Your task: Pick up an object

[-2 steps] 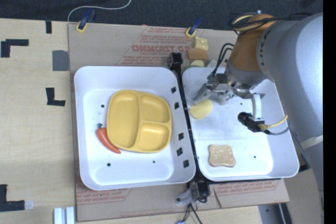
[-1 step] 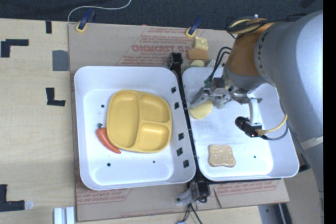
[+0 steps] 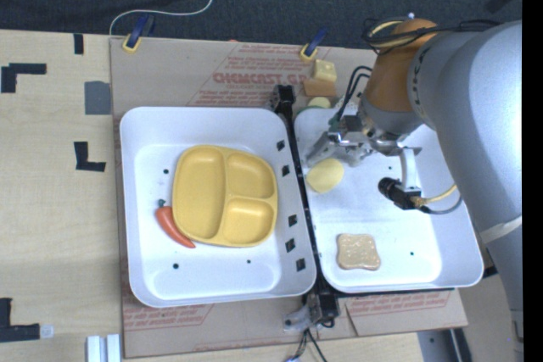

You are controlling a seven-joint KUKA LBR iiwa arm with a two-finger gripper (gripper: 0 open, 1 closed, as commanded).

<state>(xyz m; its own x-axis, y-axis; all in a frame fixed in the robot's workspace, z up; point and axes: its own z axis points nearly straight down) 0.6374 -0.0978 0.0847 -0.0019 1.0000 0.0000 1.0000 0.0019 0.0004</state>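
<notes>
where the bins meet, pincer (image 3: 327, 150) crowds lemon (image 3: 325, 175).

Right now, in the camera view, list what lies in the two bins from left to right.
Carrot → yellow plate → yellow round fruit → toast. The gripper hangs just above the fruit, so I leave it out of the order.

We count two white bins (image 3: 136, 182), one yellow divided plate (image 3: 225, 195), one orange carrot (image 3: 174, 226), one pale yellow lemon-like piece (image 3: 325, 175), one slice of toast (image 3: 358, 251) and one tan block (image 3: 321, 79).
</notes>
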